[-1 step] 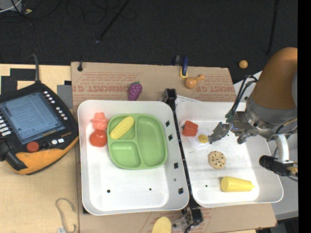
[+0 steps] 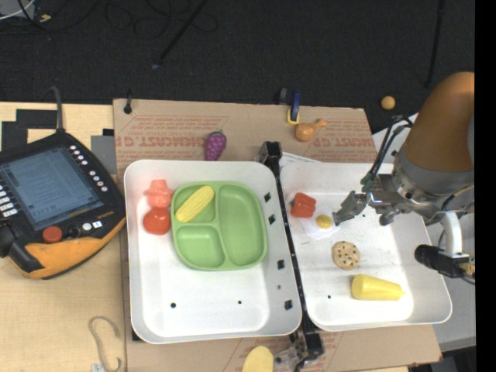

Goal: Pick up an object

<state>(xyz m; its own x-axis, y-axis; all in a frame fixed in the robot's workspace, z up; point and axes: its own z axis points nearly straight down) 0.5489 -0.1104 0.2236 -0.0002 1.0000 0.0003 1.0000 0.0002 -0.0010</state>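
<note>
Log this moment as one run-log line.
pincer over right bin | near red pepper | cookie, yellow wedge untouched | nothing visibly held

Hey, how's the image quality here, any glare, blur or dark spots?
Camera view: even overhead light, soft shadows; the two white plastic bins look bright but keep detail; the background behind the bench is almost black; the grey arm's end effector looks slightly soft, while the round brown cookie stays sharp.
</note>
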